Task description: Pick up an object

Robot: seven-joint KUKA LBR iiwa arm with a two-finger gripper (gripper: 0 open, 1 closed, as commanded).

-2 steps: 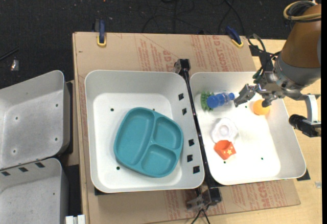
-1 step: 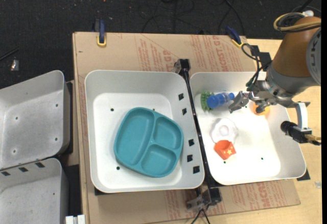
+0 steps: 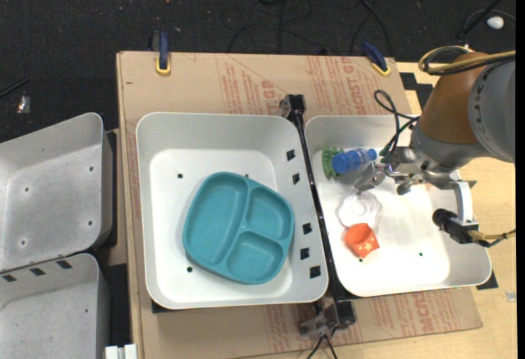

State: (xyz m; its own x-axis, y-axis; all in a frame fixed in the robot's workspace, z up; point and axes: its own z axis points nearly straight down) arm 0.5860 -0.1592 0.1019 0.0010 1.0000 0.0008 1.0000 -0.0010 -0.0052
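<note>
Beside the gripper (image 3: 376, 175), a blue plastic bottle (image 3: 353, 161) lies just left; whether its fingers stand open, I cannot tell.

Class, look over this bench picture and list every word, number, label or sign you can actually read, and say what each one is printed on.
Red printed lettering runs in bands across the brown cardboard sheet under the two bins: too blurred and turned about to read.
Blue bottle in the right bin: no readable label.
Teal divided plate in the left bin: no text on it.
No readable words anywhere.
</note>
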